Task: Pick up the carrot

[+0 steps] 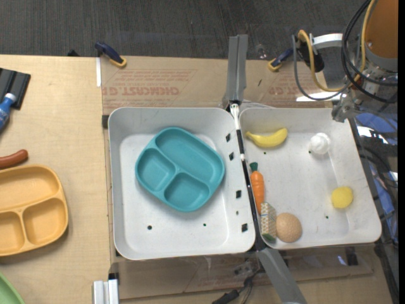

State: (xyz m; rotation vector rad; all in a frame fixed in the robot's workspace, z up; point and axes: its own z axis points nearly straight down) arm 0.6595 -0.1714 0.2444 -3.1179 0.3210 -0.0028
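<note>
Carrot [257, 187] is our landmark: we see it lying lengthwise against the left wall of the right bin [364, 189], green top pointing away from us, hard beside the divider between the two bins. Just below the carrot a mesh-wrapped item [267, 221] lies touching or nearly touching its tip, with a tan egg-like ball [288, 227] beside that. Above the carrot lies a banana [267, 137]; well to the carrot's right sit a small white object [319, 144] and a yellow lemon [342, 197]. Left of the carrot, across the divider, the left bin [123, 189] holds a teal divided plate [180, 168]. Far left of the carrot, outside the bins, an orange divided tray [28, 211] rests on the bench. The arm [383, 24] stands up and to the right of the carrot, beyond the right bin's far corner; we cannot tell how its gripper stands.
</note>
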